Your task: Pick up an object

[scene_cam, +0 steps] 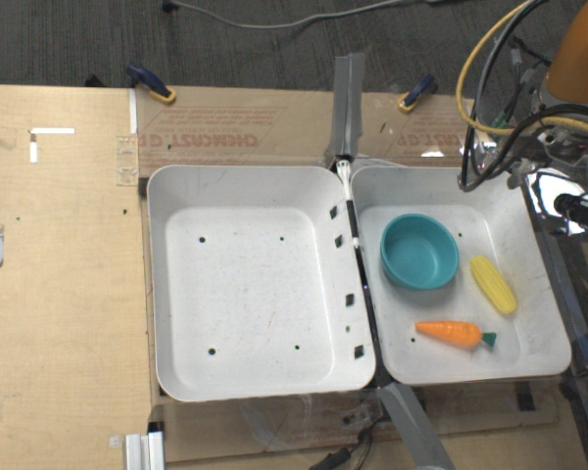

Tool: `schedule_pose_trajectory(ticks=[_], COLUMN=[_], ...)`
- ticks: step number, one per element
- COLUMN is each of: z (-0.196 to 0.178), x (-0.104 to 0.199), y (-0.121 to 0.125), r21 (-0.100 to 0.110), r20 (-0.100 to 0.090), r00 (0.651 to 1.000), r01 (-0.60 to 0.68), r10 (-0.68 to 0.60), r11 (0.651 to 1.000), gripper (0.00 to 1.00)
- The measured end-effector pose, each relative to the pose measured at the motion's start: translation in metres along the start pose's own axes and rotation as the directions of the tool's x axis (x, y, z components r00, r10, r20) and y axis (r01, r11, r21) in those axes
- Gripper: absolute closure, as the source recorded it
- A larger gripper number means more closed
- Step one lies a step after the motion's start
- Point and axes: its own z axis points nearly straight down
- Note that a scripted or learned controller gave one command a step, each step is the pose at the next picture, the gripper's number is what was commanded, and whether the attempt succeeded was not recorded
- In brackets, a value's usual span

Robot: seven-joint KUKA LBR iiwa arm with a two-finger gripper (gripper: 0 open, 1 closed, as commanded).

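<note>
Inside the right bin (529, 355) — three loose candidates for a pick: teal bowl (419, 251) upright near the divider, yellow corn cob (494, 283) just beside it toward the right wall, orange carrot (455, 334) lying flat nearer the front edge. All three apart from one another, none stacked, each with bare white floor around it; probably scattered that way to leave room for a descent on any of them. Left bin (245, 282) alongside, clamped with its neighbour to the brown surface (59, 262) by blue clips at the back, likely to stop sliding under contact.

At the upper right, arm (559, 155) parked over the right bin's far corner, well clear of the objects — nothing lifted yet. Claw lost among looped cables and shiny metal, partly cut off by the frame edge; width of its opening impossible to tell. Carrot's leafy tip small and hard to resolve
</note>
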Motion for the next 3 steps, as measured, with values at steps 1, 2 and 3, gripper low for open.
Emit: schedule_pose_trajectory(ticks=[1,2,3], z=[0.117,0.118,0.118], x=[-0.002,0.079,0.083], y=[-0.096,-0.174,-0.148], r21=[-0.001,0.001,0.002], r20=[-0.001,-0.002,-0.001], r00=[0.999,0.999,0.974], r01=[-0.035,0.054,-0.229], r10=[0.035,-0.054,0.229], r11=[0.999,0.999,0.974], gripper=[0.00,0.00,0.00])
